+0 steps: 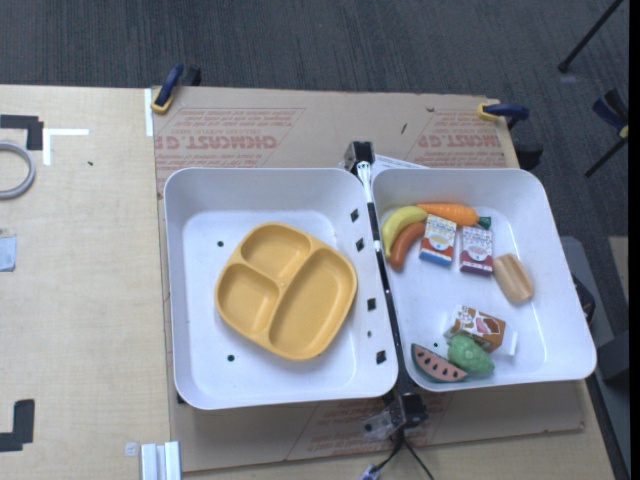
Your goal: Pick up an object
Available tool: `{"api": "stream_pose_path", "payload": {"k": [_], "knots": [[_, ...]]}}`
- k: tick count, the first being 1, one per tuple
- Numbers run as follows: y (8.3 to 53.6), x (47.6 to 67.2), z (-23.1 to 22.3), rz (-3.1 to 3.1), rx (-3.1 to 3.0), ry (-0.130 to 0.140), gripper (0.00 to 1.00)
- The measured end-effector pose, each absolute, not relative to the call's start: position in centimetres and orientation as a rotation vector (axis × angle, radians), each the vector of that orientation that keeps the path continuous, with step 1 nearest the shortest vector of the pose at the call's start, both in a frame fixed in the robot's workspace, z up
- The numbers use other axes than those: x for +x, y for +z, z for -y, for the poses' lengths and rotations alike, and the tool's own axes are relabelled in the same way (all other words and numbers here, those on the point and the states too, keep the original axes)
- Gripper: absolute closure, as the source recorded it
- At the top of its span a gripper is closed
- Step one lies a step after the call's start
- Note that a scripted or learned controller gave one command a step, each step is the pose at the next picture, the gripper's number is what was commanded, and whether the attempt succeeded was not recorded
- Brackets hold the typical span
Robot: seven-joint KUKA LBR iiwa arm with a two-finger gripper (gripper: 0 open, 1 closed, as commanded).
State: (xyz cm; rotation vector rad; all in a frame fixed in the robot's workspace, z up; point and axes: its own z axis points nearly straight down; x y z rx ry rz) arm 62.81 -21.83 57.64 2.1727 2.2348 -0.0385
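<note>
Two white bins sit side by side. The left bin (pixel 190 268) holds a yellow divided plate (pixel 287 290). Right of the plate, in the right bin (pixel 555 268), lie a banana (pixel 398 218), a carrot (pixel 448 211) and two cartons (pixel 438 240); lower right of the plate lie a watermelon slice (pixel 437 365) and a green toy (pixel 471 355).

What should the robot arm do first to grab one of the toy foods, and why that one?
Probably reach in over the right bin and come down on the tan bread-like piece. It lies apart from its neighbours, while the banana, carrot and small cartons crowd together, as do the watermelon slice and green toy. The yellow plate in the left bin looks harder to pinch.
</note>
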Motion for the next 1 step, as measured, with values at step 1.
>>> {"api": "stream_pose_path", "payload": {"k": [1], "knots": [[58.55, 62.92, 21.81, -2.234, 2.168, -0.039, 1.0]]}}
